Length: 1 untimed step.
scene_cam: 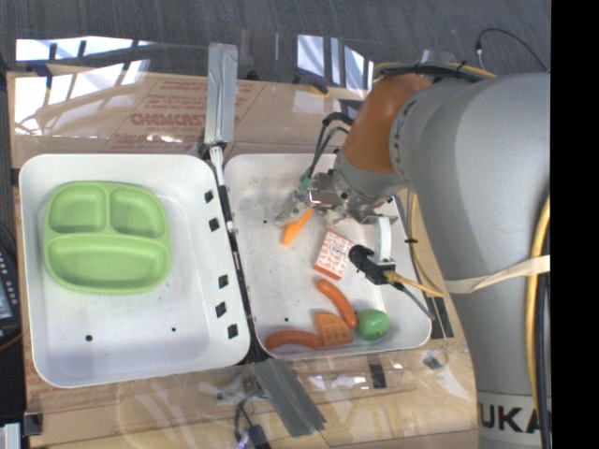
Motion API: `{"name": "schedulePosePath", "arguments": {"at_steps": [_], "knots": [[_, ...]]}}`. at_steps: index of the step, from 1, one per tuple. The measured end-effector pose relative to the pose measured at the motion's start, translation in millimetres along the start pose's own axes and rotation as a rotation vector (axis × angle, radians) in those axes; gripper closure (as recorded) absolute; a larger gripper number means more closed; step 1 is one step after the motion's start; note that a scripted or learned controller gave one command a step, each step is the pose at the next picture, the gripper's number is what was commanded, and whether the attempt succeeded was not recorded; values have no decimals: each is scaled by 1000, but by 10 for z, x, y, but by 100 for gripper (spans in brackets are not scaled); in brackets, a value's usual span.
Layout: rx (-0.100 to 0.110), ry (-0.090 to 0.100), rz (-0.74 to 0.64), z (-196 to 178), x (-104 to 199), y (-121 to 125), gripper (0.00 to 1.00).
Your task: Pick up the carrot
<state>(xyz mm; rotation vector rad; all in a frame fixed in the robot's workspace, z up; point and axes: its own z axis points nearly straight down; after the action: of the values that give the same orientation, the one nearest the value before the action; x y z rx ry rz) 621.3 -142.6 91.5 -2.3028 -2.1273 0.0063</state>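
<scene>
The carrot (297,226) is a small orange piece lying at a slant in the upper middle of the right bin (257,199). Its upper end points up and to the right, toward the gripper. My gripper (314,197) hangs over the right bin directly above and to the right of the carrot, at or touching its upper end. The wrist and its cables hide the contact, so I cannot see whether the carrot is held.
Below the carrot in the right bin lie a red-and-white packet (332,254), a sausage (337,304), a second sausage (292,340), a waffle (332,328) and a green fruit (372,324). The left bin (140,325) holds a green divided plate (106,237). The arm covers the right bin's right side.
</scene>
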Motion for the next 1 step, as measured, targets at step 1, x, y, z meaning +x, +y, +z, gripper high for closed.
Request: {"name": "schedulePosePath", "arguments": {"at_steps": [1], "knots": [[2,0,231,20,307,-96,0]]}}
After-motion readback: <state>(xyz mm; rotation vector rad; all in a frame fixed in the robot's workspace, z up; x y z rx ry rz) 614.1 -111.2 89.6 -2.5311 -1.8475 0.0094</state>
